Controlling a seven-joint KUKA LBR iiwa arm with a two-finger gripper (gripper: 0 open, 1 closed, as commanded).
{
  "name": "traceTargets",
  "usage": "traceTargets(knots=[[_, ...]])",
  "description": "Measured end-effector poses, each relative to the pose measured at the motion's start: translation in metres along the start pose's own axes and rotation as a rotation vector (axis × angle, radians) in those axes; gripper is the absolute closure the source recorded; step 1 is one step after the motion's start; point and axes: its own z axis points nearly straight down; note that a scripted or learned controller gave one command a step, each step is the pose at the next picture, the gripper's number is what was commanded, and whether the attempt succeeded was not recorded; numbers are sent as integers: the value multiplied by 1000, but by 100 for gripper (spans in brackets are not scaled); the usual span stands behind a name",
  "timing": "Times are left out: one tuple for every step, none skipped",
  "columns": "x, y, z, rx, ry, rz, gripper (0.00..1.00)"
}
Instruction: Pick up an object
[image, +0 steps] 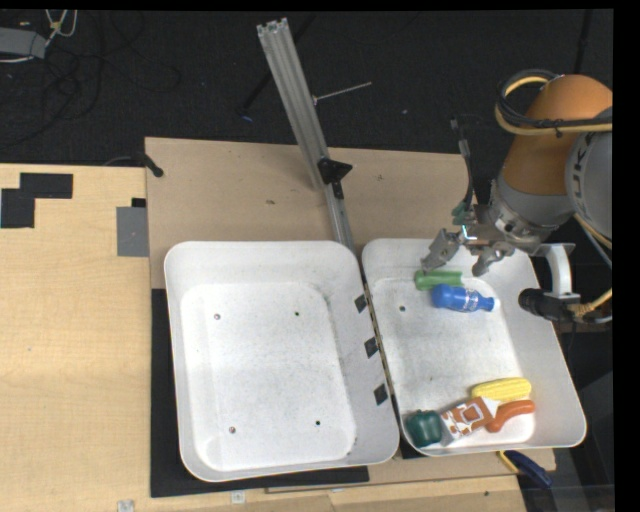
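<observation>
My gripper (463, 257) hangs over the far end of the right bin (560, 385), its two grey fingers spread apart with nothing between them. Just below the fingers lie a green stick-like piece (438, 281) and a blue bottle (462, 299), side by side on the bin floor. At the bin's near end rest a yellow corn cob (502, 389), an orange and white toy (484, 413) and a dark green cup-like object (424, 429).
The left bin (190, 300) stands beside the right one, joined by black clips (368, 345). A slanted aluminium rail (300, 120) rises behind the bins. Pale wooden bench surface extends to the left.
</observation>
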Motion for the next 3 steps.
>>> traceTargets(knots=[[0, 1, -3, -4, -1, -1, 0], [9, -5, 49, 0, 0, -1, 0], [4, 0, 92, -23, -13, 3, 0]])
